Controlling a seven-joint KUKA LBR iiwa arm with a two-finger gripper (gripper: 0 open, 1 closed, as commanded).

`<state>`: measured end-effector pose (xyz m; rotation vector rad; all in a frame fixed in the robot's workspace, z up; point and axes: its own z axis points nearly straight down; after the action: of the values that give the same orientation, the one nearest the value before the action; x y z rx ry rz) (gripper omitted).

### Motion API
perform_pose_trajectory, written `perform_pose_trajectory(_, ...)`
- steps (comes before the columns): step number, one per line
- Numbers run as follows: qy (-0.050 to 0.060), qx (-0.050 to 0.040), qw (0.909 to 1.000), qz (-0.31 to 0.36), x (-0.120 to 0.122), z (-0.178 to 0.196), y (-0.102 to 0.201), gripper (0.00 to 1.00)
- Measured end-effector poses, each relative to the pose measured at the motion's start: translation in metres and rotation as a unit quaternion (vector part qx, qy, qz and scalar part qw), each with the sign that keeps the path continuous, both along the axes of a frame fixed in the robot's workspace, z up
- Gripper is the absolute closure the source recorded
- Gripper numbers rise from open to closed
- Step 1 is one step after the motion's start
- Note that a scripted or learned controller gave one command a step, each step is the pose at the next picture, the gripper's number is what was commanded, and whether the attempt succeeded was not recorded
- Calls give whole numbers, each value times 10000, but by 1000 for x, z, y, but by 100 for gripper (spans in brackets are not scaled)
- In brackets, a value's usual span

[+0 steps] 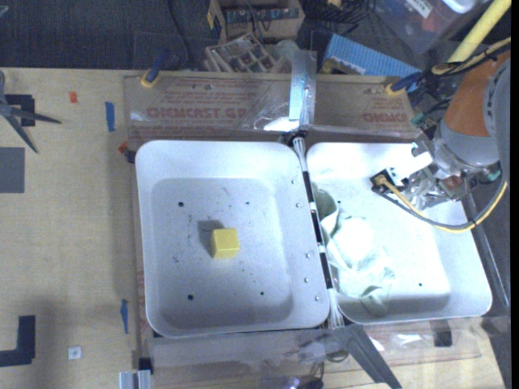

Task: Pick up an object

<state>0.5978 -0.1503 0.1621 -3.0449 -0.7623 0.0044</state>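
Note:
A small yellow cube (225, 242) lies near the middle of the left bin (162, 177). In the right bin (462, 290), a heap of pale white and light green soft things (354, 245) rests against the left wall, reaching toward the front edge. My gripper (425, 187) hangs over the back right part of the right bin, up and to the right of the heap and apart from it. I see nothing held in it.
A metal divider (312, 217) runs between the two bins. Cardboard panels (211, 108) stand behind them. Blue tape marks and black brackets sit on the wooden bench (65, 217) at the left.

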Motion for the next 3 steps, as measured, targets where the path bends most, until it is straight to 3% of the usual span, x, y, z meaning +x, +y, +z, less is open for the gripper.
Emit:
perform_pose_trajectory(1, -23, -14, 9905, 1377, -2, 94, -21, 100)
perform_pose_trajectory(2, -11, -12, 9899, -1418, -36, 128, 33, 100)
perform_pose_trajectory(3, -20, -7, 9910, -1341, -19, 224, 110, 100)
